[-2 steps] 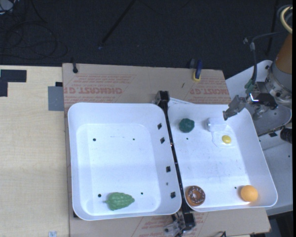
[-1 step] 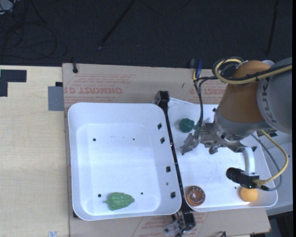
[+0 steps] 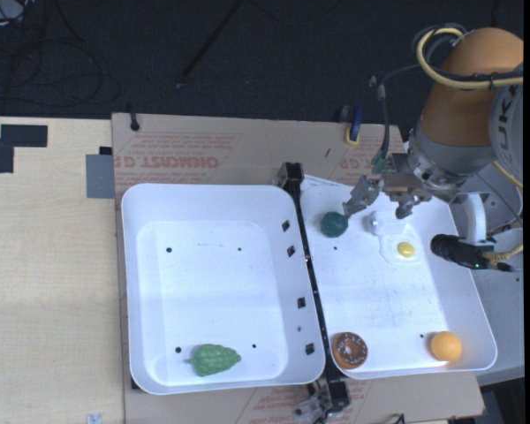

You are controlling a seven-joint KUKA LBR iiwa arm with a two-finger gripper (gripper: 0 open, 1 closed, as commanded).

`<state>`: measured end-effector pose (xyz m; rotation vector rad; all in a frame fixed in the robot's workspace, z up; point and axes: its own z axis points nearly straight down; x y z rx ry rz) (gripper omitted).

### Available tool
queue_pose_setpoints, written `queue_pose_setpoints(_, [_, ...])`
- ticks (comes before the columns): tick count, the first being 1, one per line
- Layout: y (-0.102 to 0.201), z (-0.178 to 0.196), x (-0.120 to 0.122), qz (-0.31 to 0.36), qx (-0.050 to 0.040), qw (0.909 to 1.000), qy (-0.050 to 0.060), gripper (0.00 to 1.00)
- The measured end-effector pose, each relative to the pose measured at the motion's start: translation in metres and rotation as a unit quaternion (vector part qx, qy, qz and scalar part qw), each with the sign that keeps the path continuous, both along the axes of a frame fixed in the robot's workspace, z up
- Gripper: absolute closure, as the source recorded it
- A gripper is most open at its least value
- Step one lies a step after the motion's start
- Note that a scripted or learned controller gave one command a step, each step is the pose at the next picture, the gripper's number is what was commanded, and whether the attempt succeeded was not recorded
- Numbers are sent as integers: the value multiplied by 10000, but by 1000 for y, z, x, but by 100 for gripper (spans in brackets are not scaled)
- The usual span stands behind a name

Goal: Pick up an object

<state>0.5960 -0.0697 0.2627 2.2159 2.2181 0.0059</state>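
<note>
The robot's hand (image 3: 382, 203) hung released above the fried egg (image 3: 401, 249), whose flatness risked letting it slip.

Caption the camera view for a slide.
Open gripper hovers over the right bin, beside a dark green ball.

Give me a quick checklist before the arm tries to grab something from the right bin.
1. Gripper over the right bin: ok.
2. Fingers spread apart: ok.
3. Nothing between the fingers: ok.
4. Dark green ball close to the gripper and apart from other things: ok.
5. Fried egg toy lies flat, hard to grip: not ok.
6. Gripper height above the bin floor: cannot tell.
</note>
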Motion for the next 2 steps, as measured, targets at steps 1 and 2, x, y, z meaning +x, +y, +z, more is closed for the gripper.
queue_pose_setpoints(1, [35,0,16,10,8,10000,40,0])
queue_pose_setpoints(2, [99,16,-12,19,12,10000,54,0])
